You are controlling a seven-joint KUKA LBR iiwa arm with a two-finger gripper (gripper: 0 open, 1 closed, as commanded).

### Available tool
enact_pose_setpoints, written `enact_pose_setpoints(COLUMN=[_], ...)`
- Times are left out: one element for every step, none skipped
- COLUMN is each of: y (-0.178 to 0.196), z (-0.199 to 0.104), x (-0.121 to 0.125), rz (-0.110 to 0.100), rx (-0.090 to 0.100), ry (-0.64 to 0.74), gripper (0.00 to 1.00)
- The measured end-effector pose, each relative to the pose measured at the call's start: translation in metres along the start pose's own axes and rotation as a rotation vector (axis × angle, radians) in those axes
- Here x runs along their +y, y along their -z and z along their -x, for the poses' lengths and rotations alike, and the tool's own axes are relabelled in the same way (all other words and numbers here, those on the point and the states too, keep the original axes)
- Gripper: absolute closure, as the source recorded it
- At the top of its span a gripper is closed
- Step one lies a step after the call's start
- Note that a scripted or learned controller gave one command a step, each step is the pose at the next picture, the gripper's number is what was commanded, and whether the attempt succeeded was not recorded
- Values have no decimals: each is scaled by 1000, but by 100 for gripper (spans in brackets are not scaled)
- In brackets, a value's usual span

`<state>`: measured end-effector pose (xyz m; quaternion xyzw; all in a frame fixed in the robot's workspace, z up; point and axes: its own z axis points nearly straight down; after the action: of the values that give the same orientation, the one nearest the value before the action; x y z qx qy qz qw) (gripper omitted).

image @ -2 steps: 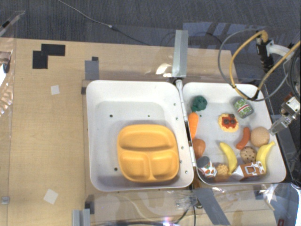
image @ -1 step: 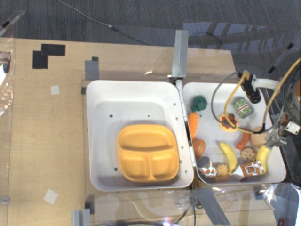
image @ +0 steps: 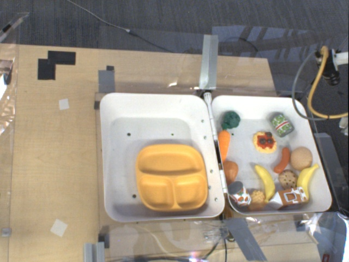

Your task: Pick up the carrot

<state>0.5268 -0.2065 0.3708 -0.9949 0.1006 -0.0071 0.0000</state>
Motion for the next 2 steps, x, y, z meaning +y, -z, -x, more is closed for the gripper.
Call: enact_pose_setpoints(y=[-139, -177], z=[37, 28], x=[-29, -14], rz=[-2, -1], rx=[-18, -14], ry=[-151, -1], gripper=[100, 100])
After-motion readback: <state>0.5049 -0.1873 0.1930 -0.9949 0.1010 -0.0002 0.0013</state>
